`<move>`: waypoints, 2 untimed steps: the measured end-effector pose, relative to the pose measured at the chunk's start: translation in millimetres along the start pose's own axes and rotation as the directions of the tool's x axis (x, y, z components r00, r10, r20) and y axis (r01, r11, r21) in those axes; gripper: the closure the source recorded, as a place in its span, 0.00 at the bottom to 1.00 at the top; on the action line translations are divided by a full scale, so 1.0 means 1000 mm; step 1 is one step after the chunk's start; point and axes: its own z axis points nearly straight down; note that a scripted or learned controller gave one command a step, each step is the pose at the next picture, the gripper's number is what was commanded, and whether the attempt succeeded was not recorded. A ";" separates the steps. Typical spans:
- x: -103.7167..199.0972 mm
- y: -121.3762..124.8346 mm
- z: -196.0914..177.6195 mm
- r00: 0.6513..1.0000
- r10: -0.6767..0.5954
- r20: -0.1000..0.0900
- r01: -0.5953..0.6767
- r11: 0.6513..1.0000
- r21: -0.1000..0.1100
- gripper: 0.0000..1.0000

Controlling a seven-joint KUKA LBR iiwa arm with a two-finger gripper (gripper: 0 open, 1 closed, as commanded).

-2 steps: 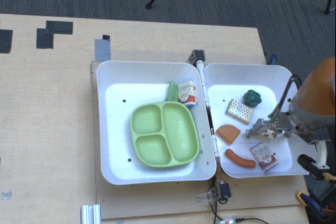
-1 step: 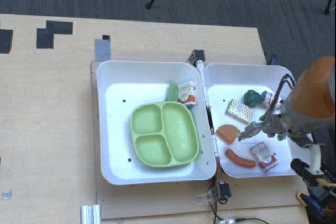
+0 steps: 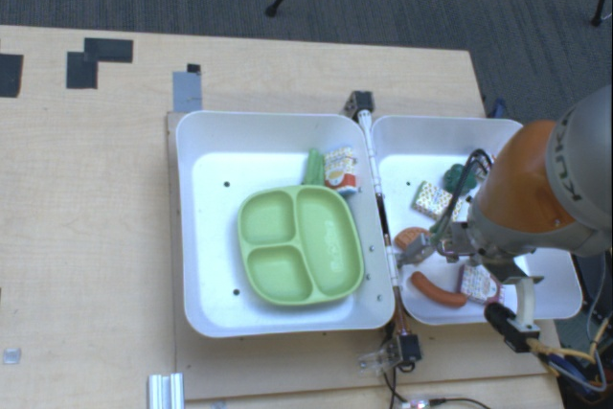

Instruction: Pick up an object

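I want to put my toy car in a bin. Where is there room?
Left bin: bare white floor left of the green divided plate, and a strip behind it, left of the small carton. Right bin: crowded, with the sausage, packets and the arm over it.

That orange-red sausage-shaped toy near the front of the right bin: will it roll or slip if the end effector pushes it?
The orange-red sausage-shaped toy looks rounded and smooth, so it would probably roll sideways when nudged. It looks small, likely light. Lying close to the right white bin's front wall, it may get pinned there.
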 end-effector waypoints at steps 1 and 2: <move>0.000 0.003 -0.012 1.000 -0.002 0.001 0.002 1.000 -0.007 1.00; 0.065 0.000 -0.099 1.000 -0.002 -0.002 0.002 1.000 0.002 1.00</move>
